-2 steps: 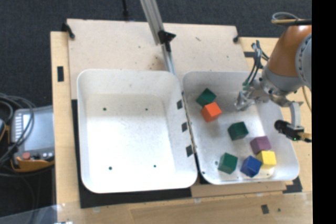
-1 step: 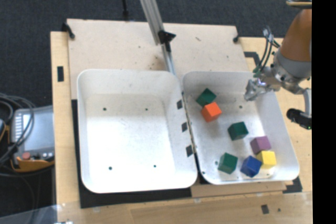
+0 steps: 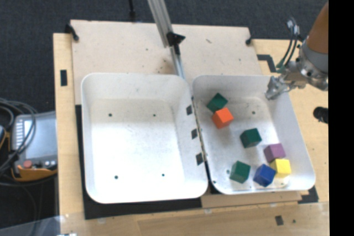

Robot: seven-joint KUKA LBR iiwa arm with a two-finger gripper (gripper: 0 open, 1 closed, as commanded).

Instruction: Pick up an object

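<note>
While the grey arm [image 3: 316,47] with its orange band reaches in from the right edge, its gripper [image 3: 275,88] hangs over the upper right rim of the right bin [image 3: 293,119]. Whether its fingers are apart or together I cannot tell, for they show as one small grey shape at this slant, and no block shows between them.

All the blocks lie in the right bin. Near its upper left, a dark green cube [image 3: 217,102] sits touching an orange cube [image 3: 223,117] just below it; the orange one is bright and its faces are plain. Toward the middle of the bin, apart from that pair, sits a second dark green cube [image 3: 250,137]. Lower down and to the right, a pale purple cube [image 3: 274,151] lies just above a yellow cube [image 3: 282,167], and a blue cube [image 3: 264,174] rests against the yellow one's left side. A third green cube [image 3: 240,171] stands just left of the blue one, near the bin's lower wall. All seven look alike in size and have sharp edges; several are turned at a slant to the bin walls.

Beside it on the left sits the left bin [image 3: 88,119], its white floor speckled with dark marks. Both bins rest on a pale wooden bench [image 3: 221,41], and a slanted metal rail [image 3: 157,0] runs from the top of the view down to the gap between the bins.
</note>
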